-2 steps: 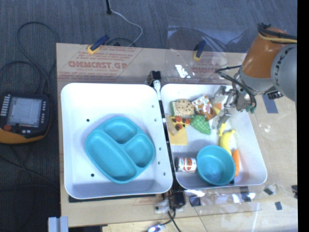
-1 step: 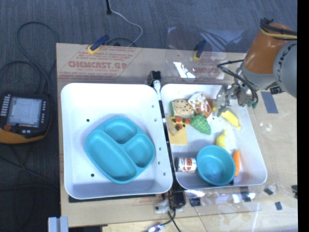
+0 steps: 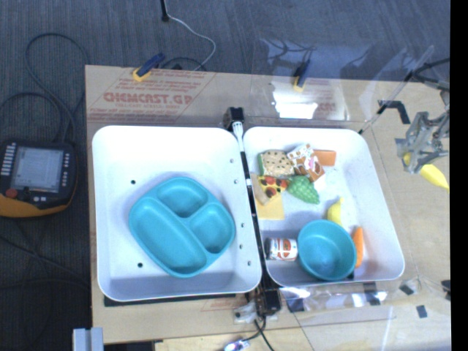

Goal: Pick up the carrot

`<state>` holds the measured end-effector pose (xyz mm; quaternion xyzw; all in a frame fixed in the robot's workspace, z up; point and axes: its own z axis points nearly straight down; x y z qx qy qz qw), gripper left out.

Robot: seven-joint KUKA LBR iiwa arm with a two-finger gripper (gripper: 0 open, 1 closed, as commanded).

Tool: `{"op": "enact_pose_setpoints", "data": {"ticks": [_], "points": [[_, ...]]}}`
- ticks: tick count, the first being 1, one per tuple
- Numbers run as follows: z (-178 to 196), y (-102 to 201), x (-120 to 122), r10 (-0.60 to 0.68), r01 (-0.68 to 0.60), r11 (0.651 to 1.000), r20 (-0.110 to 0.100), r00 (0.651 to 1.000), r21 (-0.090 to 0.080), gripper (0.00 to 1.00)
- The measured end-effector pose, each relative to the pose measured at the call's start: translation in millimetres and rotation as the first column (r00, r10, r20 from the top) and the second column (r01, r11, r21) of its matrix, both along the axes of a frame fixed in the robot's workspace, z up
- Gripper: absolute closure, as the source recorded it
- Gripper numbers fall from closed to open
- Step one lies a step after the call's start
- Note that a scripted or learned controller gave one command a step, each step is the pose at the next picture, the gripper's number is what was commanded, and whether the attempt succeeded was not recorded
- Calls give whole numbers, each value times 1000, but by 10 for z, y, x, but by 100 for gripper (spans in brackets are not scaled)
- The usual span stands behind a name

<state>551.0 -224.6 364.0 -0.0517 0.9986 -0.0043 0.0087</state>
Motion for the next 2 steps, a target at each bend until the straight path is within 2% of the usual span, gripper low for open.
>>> {"op": "enact_pose_setpoints", "data": {"ticks": [1, 2], "points": [[-2320, 53, 208, -17, 17, 1000, -30, 999, 15, 100], [-2243, 31, 248, -17, 18, 1000, -15, 1000, 9, 0]]}}
